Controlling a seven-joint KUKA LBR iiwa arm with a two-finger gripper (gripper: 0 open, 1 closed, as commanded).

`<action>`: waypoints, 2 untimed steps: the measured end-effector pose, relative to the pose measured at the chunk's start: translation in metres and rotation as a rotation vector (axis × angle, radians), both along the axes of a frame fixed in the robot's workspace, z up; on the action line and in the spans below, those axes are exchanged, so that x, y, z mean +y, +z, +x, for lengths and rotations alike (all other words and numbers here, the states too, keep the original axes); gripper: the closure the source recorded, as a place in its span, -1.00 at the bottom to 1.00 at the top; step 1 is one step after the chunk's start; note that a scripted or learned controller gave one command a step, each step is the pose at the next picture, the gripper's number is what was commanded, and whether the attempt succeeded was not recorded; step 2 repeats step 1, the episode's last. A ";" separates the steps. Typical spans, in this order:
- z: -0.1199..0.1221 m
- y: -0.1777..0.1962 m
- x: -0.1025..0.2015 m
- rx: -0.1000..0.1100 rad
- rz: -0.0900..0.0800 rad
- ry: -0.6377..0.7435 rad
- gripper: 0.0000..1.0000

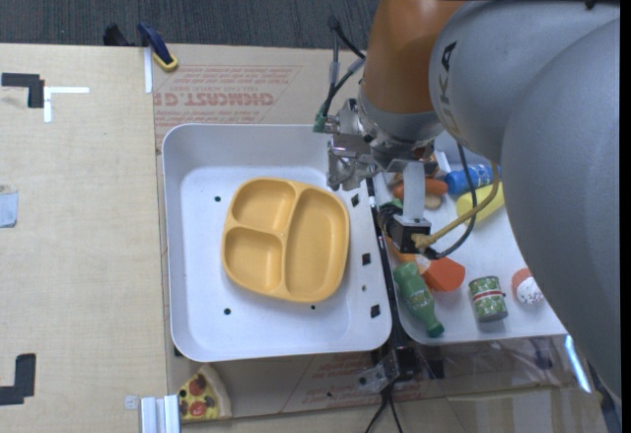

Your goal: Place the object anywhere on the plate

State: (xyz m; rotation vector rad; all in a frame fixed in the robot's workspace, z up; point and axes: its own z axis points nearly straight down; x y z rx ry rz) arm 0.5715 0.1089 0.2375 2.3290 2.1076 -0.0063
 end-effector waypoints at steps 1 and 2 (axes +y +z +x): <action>0.000 0.000 -0.001 0.000 -0.001 -0.001 -1.00; 0.000 0.000 -0.001 0.000 -0.001 -0.001 -1.00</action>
